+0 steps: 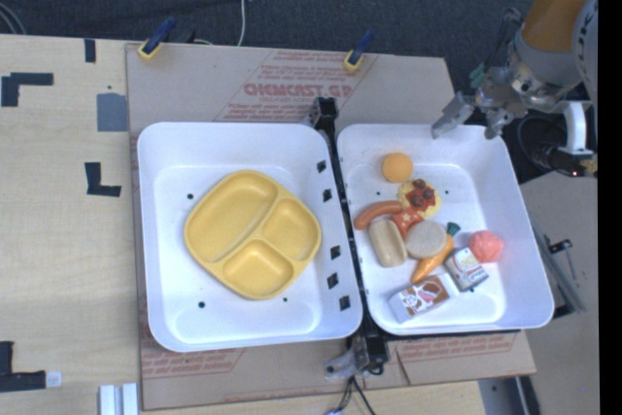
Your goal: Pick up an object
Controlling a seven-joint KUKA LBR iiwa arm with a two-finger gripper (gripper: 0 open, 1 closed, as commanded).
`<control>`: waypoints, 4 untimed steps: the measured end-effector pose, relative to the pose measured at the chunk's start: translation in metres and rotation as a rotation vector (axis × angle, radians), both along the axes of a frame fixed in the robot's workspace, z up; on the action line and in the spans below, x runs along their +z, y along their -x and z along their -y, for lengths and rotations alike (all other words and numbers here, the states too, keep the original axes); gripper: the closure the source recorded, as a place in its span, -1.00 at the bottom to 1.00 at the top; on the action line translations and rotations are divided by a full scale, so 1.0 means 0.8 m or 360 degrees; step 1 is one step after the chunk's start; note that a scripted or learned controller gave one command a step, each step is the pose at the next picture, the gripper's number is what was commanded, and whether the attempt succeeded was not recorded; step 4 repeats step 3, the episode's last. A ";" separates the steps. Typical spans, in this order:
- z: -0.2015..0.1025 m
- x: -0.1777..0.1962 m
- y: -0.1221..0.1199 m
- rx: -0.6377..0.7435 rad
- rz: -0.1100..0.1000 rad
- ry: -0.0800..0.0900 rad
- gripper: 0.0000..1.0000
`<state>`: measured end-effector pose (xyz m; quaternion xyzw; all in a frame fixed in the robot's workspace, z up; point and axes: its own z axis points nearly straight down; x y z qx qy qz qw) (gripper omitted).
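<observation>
The right white bin (505, 172) holds several toy foods: an orange ball (397, 167), a small pizza slice (420, 195), a sausage (375, 212), a bread roll (387, 242), a round beige piece (425, 238), a carrot (434, 262), a pink piece (487, 246) and two small cartons (424, 296). My gripper (467, 118) hangs above the bin's far right corner, apart from the objects, open, with nothing between its fingers.
The left white bin (160, 209) holds a yellow divided plate (253, 233). Both bins rest on a cardboard sheet (282, 87) held by clamps at its far edge. A black cable runs down from the top.
</observation>
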<state>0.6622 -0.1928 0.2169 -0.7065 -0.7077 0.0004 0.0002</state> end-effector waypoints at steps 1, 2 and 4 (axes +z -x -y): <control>-0.094 -0.062 -0.007 0.0010 -0.0007 -0.0004 -1.00; -0.084 -0.172 -0.006 0.0000 -0.0004 0.0002 -1.00; -0.085 -0.150 -0.009 0.0004 0.0005 0.0002 1.00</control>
